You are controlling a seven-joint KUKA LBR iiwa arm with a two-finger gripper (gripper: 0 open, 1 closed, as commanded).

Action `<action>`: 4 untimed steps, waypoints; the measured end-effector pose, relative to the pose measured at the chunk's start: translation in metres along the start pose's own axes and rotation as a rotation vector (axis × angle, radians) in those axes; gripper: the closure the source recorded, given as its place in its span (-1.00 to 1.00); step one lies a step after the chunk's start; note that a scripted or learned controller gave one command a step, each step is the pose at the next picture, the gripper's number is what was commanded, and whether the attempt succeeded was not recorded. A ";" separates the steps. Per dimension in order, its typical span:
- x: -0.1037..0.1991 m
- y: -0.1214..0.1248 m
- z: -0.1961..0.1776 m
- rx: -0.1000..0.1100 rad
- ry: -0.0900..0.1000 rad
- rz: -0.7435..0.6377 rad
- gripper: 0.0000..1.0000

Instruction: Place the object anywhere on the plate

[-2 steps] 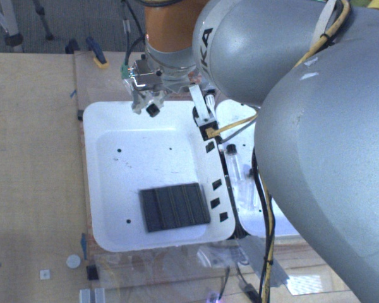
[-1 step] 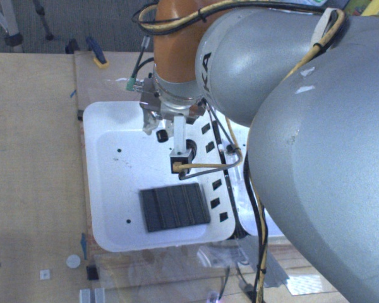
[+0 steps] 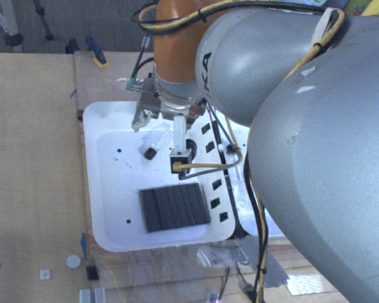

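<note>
A dark grey ribbed plate [image 3: 175, 207] lies flat in the near half of the left white bin [image 3: 107, 169]. My gripper [image 3: 164, 158] hangs over the middle of that bin, just beyond the plate's far edge. Its two black-tipped fingers [image 3: 150, 153] stand apart, so it is open, and only white bin floor shows between them. The orange band and the grey wrist rise directly above it and hide the bin's far right part.
The big grey arm covers the right side of the view and most of the right bin. A thin tan cable [image 3: 208, 165] loops beside the right finger. Small bits lie on the wooden bench [image 3: 31, 169] near the front left corner.
</note>
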State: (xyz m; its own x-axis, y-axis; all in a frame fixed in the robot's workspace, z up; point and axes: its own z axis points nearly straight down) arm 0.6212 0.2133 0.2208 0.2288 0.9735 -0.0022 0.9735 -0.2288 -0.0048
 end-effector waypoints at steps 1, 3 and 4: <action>-0.001 -0.055 0.125 -0.007 0.007 0.154 -1.00; -0.011 -0.092 -0.034 -0.005 0.001 -0.240 1.00; -0.023 -0.134 0.106 0.000 0.000 -0.034 1.00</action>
State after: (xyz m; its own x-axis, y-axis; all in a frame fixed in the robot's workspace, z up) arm 0.4846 0.2213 0.1155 0.1958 0.9806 -0.0016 0.9806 -0.1958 -0.0048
